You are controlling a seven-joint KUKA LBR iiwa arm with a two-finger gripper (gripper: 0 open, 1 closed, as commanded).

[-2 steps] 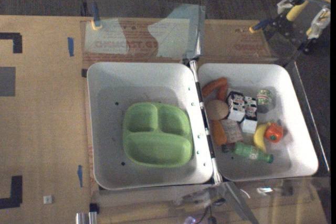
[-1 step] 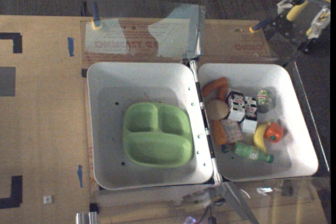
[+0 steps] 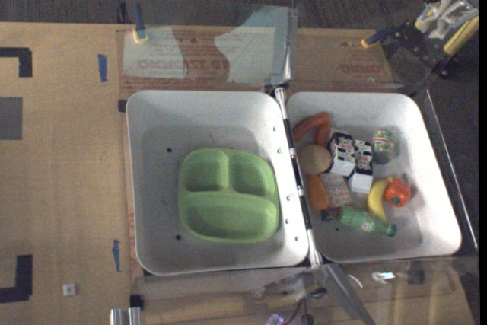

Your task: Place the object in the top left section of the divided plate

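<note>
Choosing an outlying object, say the green bottle (image 3: 365,221), seems wisest; the objects crowd the bin (image 3: 426,118) on the hand's entry side, the divided plate (image 3: 228,194) waits beyond. Whether the hand is apart or together, I cannot tell.

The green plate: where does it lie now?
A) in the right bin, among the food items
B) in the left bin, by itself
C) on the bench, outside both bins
B: the green plate lies flat on the floor of the left bin, with no other item in that bin.
</note>
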